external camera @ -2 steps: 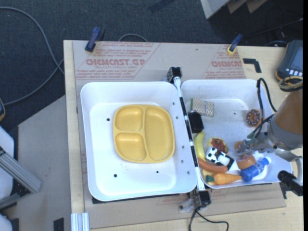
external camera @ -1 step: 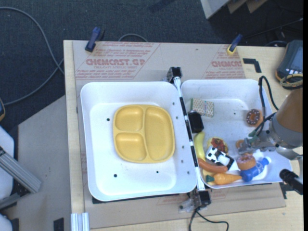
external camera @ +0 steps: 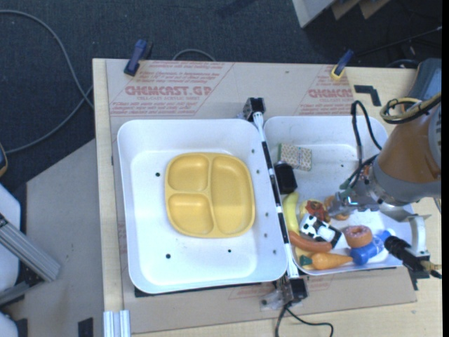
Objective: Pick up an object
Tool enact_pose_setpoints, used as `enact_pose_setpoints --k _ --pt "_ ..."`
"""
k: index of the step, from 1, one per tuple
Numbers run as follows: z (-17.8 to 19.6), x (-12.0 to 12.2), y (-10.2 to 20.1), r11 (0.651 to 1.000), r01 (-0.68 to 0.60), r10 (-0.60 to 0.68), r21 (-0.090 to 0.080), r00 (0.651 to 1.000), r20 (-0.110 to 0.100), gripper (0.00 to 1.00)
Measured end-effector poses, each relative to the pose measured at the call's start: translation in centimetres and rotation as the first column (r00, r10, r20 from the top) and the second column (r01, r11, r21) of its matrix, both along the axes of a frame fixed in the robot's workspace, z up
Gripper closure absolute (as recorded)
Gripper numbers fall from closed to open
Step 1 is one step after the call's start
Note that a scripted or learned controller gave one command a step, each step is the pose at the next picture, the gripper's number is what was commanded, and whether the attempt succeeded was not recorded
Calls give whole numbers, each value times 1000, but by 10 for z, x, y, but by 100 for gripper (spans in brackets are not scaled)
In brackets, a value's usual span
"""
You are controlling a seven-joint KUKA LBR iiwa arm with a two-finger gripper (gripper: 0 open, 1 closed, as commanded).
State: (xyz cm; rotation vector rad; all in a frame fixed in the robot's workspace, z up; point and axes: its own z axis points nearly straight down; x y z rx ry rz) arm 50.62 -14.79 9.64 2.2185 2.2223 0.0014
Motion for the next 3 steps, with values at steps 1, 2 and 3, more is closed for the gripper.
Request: enact_pose_setpoints --k 1,2,3 --pt "81 -24 -42 1000 3 -3 -2 1000 1 100" --pt "61 12 1 1000 0 0 0 1000 0 100" --pt "88 73 92 1000 -1 1 1 1000 0 100"
